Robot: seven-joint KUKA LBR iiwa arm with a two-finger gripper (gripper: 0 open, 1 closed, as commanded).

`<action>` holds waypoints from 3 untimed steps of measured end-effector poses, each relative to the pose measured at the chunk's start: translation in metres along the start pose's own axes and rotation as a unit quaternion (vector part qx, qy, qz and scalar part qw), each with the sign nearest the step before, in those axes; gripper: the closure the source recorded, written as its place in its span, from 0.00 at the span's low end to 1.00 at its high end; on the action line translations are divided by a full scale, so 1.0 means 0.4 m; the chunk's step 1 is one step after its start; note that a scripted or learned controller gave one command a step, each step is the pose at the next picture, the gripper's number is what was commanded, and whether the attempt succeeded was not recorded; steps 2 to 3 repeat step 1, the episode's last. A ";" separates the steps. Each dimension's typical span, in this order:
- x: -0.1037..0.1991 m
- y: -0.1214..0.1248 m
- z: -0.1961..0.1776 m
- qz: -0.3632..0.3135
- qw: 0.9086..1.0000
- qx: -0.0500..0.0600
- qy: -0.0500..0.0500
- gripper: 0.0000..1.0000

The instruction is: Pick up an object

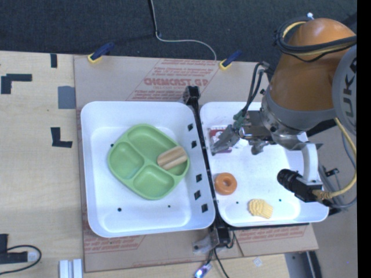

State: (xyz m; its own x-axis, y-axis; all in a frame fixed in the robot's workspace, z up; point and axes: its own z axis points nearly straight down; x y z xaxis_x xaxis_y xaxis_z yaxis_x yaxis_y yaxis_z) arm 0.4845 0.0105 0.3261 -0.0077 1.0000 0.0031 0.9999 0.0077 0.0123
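From overhead I see a glossy orange ring (225,183) and a bumpy yellow piece (260,208) lying in the right bin (272,219), a tan block (172,157) on the green divided plate (142,167) at left, while my gripper (232,138), partly hidden under the arm, leaves its grip state unclear.

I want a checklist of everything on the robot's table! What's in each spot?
Surface: two shallow white bins, left bin and right bin, on brown cardboard.
Job's things: orange ring-shaped doughnut toy and bumpy yellow toy in the right bin; tan bread-like block on the green divided plate in the left bin.
Clutter: red-and-white item near the right bin's far corner, too unclear to name.
Grippers: gripper over the right bin, nothing seen between its fingers.
Cables: thin grey cable across the dark floor.
Surroundings: blue-and-yellow clamps.
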 end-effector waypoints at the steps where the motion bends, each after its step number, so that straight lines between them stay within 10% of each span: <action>1: -0.006 -0.001 -0.003 0.002 1.000 0.008 -0.002 1.00; 3: -0.006 -0.001 -0.003 0.002 1.000 0.008 -0.002 1.00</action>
